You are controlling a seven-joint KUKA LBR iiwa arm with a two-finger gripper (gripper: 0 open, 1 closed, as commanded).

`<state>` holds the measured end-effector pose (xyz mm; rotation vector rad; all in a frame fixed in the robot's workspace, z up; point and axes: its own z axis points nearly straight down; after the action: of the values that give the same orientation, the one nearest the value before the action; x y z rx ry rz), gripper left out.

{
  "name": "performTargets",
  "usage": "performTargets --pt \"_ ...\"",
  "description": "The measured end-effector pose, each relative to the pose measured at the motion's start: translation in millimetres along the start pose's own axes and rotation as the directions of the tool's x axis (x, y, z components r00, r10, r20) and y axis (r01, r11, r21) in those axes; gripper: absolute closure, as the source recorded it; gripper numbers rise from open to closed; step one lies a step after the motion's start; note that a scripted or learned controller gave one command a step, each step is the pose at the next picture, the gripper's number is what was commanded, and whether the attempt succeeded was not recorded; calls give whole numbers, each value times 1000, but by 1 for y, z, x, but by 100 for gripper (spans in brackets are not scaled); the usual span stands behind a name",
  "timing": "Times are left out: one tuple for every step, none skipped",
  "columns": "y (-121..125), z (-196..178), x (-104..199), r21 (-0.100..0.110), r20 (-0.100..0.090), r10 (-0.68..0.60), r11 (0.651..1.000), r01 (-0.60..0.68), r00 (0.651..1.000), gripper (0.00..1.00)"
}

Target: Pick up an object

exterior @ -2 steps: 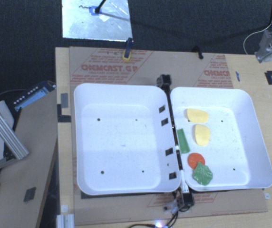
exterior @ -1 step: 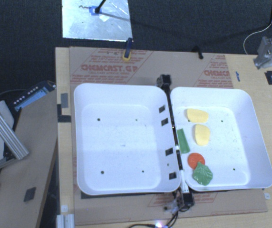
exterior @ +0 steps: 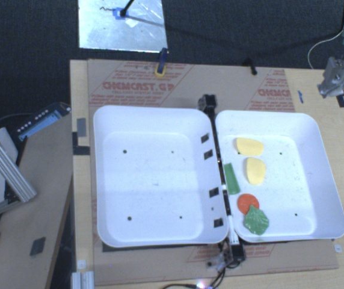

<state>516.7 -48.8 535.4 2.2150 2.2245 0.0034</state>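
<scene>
The right bin [exterior: 316, 161] holds two yellow pieces [exterior: 249, 146] [exterior: 255, 171], a green strip [exterior: 231, 178], a red disc [exterior: 248, 202] and a green leaf [exterior: 256, 221], all crowded toward its left wall, the leaf overlapping the disc. The gripper [exterior: 339, 80] sits far right, off the bin over the table [exterior: 268, 80]; I cannot tell its opening. The left bin [exterior: 154, 173] lies alongside.

A light wooden tabletop [exterior: 79, 89] carries a brown cardboard sheet [exterior: 184, 80] printed with red lettering across its upper part. Two shallow white bins sit side by side on the sheet: the left bin [exterior: 151, 116] and the right bin [exterior: 322, 161], touching at mid-frame.
</scene>
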Motion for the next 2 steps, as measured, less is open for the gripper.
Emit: performTargets --pt "-23 0 18 1 0 0 1000 0 1000 100" --pt "-30 0 38 0 -1 -1 1000 1 1000 100"
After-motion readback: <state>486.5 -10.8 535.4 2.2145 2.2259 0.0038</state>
